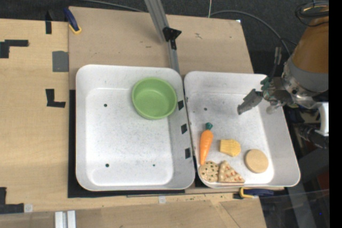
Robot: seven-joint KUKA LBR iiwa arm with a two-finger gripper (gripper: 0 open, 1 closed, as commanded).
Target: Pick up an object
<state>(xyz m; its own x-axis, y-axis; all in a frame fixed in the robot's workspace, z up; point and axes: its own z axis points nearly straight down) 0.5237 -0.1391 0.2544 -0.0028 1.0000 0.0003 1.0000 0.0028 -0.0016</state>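
Five items lay in your right bin (278, 165): carrot (206, 146), corn piece (230, 147), round biscuit (256, 160), cookie (209, 171), pizza slice (230, 173). Claw (251, 103) hovered above, holding nothing; aperture indeterminate. Approach step; you needed descent onto one item.

No text, label, brand or number can be read anywhere. The black tape marks on the bench (32, 61) at the left of the frame form no letters.
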